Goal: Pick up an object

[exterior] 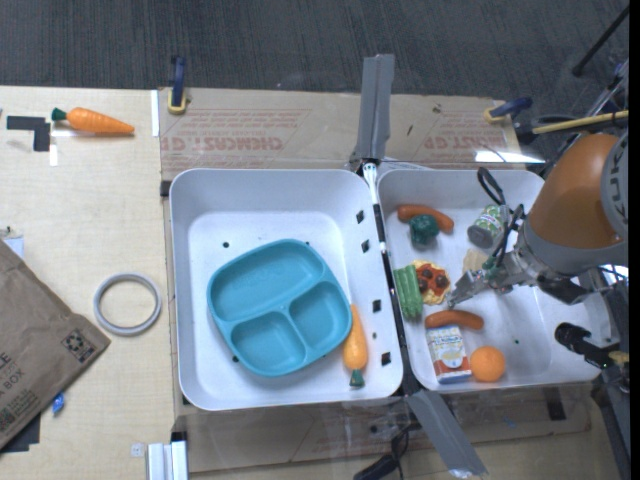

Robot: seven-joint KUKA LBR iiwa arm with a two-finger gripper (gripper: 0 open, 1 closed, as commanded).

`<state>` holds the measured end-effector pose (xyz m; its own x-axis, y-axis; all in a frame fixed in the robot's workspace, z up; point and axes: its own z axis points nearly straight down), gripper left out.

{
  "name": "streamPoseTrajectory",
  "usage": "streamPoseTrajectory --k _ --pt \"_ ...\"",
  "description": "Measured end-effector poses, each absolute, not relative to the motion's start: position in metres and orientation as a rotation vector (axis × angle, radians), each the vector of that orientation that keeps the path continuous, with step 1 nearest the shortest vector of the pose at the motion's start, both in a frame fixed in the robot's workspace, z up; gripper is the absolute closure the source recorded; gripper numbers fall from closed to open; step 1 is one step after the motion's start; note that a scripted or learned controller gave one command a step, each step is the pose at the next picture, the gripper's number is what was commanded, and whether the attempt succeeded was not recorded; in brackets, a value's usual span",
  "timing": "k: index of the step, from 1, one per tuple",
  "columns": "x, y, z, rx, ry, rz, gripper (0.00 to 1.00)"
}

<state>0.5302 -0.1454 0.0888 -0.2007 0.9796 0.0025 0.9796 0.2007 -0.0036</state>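
far left on the worktop (pixel 80 218), a toy carrot (pixel 93 121) lies near the top edge, a grey ring (pixel 127 302) sits lower down and a brown cardboard box (pixel 35 353) fills the corner, all well apart from the arm. next comes the left bin (pixel 200 203), holding a blue divided tray (pixel 279 307) with a second carrot (pixel 355 341) just beside the tray's right rim.

past the divider, the right bin (pixel 530 373) carries the likely targets. along its left wall lies a green bean pod (pixel 407 293), long axis running up and down the view. beside it are a red and yellow toy (pixel 433 280), a sausage (pixel 454 319) lying roughly left to right, a small carton (pixel 450 354) and an orange (pixel 488 364). higher up sit another sausage (pixel 412 212) touching a broccoli piece (pixel 424 230), and a can (pixel 487 227).

the hand (pixel 472 286) points leftward and low over the bin floor; whether it is open or closed cannot be told, and nothing is seen gripped in it. the nearest thing looks to be the sausage just below and left of the tip, with the red and yellow toy just to the left. i judge a grasp across the sausage's short side would suit, though the carton and toy crowd it closely.
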Motion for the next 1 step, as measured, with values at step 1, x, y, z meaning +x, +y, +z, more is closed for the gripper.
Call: streamPoseTrajectory --k 1 --pt "0.4811 -0.1062 0.0884 -2.095 -2.333 0.004 0.0"
